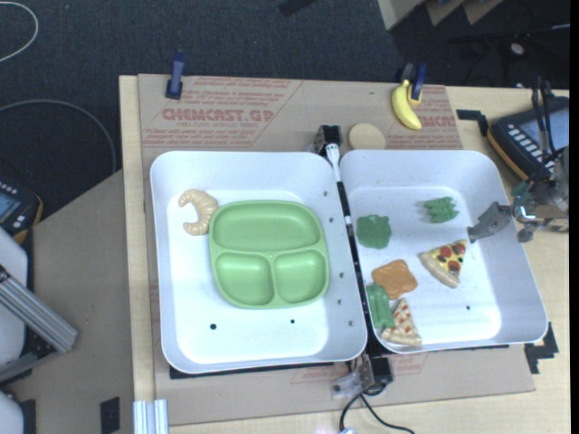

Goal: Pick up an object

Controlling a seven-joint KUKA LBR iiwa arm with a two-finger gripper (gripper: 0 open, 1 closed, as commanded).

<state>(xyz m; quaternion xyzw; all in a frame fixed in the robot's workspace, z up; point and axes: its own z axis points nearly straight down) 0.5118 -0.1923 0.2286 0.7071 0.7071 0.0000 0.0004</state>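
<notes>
The right bin [507, 307] holds several toy foods. A dark green leafy piece [441, 209] lies at its back, and a rounder green piece [373, 231] sits near the left wall. In the middle lies a pizza slice [445, 262], with an orange slab [394, 277] to its left. A green pod [378, 307] and a second pizza slice [403, 325] rest at the front left. My gripper [486, 224] reaches in low from the right edge, just right of and slightly behind the middle pizza slice. I see nothing held in it.
The left bin [181, 328] carries a green divided plate [269, 253] and a tan croissant [198, 210] at its back left. On the bench behind the bins lie a yellow banana [406, 107] and a round tan disc [366, 136].
</notes>
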